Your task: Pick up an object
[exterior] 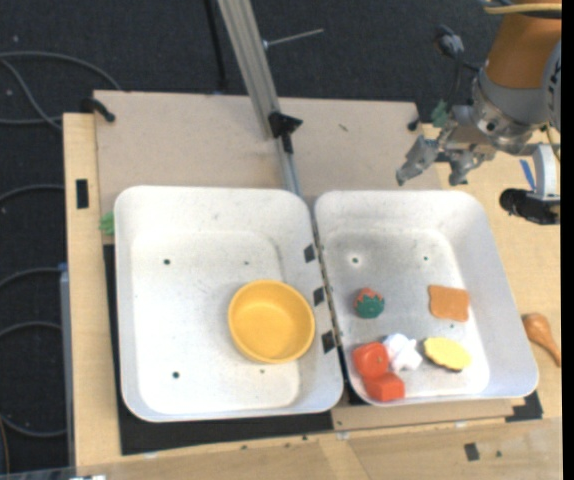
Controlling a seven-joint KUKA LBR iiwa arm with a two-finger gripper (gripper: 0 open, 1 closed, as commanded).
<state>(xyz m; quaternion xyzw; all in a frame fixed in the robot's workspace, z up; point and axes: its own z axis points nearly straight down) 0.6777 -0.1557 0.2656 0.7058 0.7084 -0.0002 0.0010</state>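
My gripper (435, 167) hangs above the far rim of the right bin (487, 230), fingers spread open with nothing between them. Well below it on the right bin's floor lie a small green and red toy (369, 303), an orange flat piece (449, 302), a yellow piece (447, 353), a white piece (401, 351) and a red block (376, 371). A yellow bowl (270, 321) sits in the left bin (167, 238), near its right side.
A slanted aluminium post (255, 63) rises from the bench behind the divide between the bins. An orange object (541, 336) lies on the bench right of the right bin. Cables trail on the dark floor at left.
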